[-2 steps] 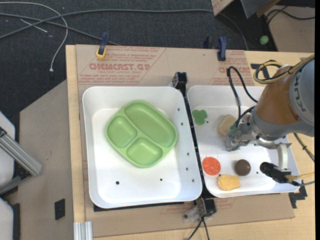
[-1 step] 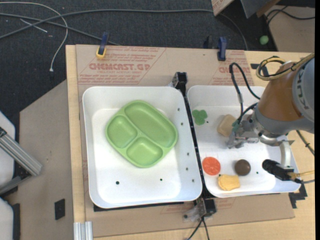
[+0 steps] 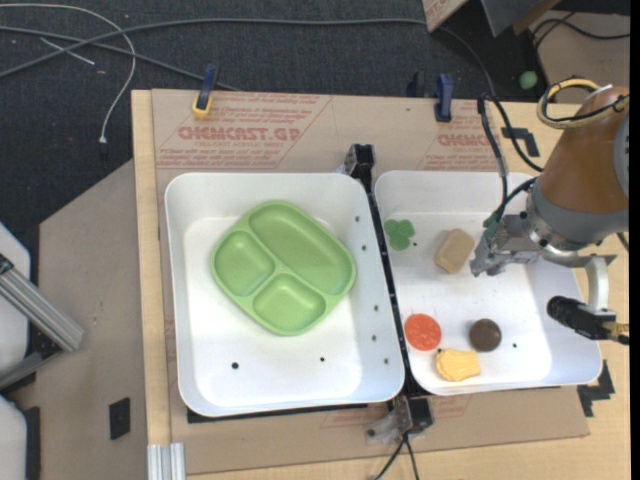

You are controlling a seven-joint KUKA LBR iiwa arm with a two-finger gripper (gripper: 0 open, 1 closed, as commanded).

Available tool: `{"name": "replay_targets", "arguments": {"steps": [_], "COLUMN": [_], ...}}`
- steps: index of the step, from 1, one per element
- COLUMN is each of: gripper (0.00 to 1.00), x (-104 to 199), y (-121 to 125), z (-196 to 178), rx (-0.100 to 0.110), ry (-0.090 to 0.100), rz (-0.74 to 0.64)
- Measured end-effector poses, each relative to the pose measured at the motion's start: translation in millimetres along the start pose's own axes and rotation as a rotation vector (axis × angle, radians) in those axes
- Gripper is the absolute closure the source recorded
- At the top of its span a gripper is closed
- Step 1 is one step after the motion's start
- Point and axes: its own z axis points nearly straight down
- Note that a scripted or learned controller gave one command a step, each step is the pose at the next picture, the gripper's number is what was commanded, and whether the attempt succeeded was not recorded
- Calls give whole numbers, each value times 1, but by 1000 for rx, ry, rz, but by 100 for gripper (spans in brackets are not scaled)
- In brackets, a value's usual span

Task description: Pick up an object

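Just right of the tan, rounded block (image 3: 454,251), in the right white bin (image 3: 520,368): grey gripper (image 3: 487,260), jaws' state cannot be told. Left of the block, a small green piece (image 3: 399,233). Below it, an orange-red disc (image 3: 422,331), a dark brown ball (image 3: 485,334), a yellow lump (image 3: 458,365).

1. A green divided plate (image 3: 284,266) lies in the left white bin (image 3: 190,298).
2. Two blue clamps (image 3: 207,87) grip the far edge of the brown board (image 3: 290,128).
3. Grey cables (image 3: 70,28) trail over the dark floor, far left.
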Motion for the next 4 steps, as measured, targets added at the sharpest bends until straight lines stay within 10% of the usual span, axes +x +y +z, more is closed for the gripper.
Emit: {"name": "replay_targets", "arguments": {"steps": [2, 4], "gripper": [100, 100], "x": [4, 111], "y": [-2, 25], "z": [-101, -107], "rx": [-1, 3], "ry": [0, 3], "rz": [0, -5]}}
